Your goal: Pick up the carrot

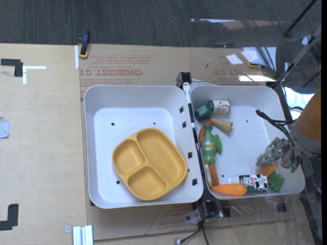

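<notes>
Two white bins sit side by side on a cardboard-covered bench. Near the right bin's [240,137] front wall lies the carrot [229,190], smooth, orange, tapering leftward. Well right of it, the gripper [276,155] hovers; its opening cannot be made out.

Dark carpet [153,9], cardboard-covered bench [41,162] (tan)
</notes>
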